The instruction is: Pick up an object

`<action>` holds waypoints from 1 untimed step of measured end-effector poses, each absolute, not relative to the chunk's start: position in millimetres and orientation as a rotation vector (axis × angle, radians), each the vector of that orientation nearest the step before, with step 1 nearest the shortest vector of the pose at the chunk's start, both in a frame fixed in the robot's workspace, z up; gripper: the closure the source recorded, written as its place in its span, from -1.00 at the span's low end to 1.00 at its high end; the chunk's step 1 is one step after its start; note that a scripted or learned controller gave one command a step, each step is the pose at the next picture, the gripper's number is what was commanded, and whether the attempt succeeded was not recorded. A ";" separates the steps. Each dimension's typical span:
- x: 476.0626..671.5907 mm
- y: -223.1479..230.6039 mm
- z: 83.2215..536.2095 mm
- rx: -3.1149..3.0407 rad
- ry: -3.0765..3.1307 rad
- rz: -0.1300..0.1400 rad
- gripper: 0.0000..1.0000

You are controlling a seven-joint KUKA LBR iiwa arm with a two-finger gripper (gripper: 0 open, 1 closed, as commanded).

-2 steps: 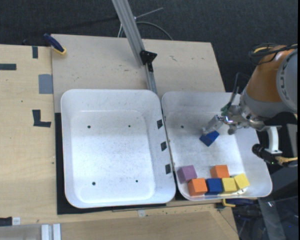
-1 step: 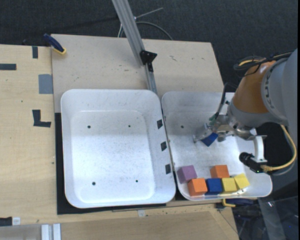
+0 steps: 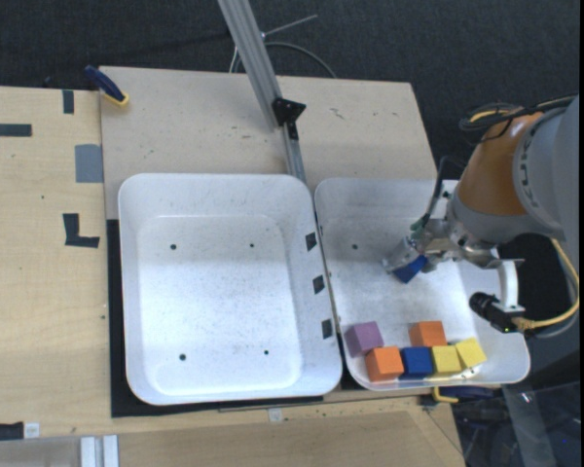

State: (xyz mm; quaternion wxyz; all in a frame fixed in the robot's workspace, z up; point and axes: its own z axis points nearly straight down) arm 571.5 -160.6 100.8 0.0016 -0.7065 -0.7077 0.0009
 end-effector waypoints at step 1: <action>593.2 -65.2 196.6 -2.213 -2.235 -0.008 1.00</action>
